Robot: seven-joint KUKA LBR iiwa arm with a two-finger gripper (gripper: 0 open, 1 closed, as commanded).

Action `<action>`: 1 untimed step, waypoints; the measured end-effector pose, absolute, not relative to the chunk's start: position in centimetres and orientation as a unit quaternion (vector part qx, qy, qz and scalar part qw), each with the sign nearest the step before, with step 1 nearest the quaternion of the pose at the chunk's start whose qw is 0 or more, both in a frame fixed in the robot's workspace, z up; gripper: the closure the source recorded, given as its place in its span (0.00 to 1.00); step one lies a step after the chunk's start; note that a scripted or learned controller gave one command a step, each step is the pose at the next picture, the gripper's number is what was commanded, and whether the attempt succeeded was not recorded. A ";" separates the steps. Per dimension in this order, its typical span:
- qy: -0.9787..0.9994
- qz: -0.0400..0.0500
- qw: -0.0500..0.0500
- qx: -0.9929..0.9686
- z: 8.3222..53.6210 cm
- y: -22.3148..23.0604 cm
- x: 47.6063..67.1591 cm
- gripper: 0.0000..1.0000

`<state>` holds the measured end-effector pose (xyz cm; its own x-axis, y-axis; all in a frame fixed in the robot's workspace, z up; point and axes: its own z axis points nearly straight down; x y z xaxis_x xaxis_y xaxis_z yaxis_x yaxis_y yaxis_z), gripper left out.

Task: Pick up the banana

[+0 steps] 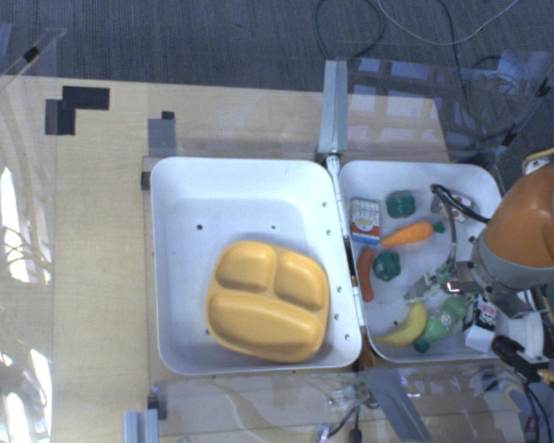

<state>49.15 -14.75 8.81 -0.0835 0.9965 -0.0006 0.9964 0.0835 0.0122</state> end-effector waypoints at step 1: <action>0.737 0.005 0.006 0.676 9.8 -14.7 49.4 1.00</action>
<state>49.40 -14.71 9.79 -0.0870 0.9962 -0.0013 0.9961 0.0870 0.0157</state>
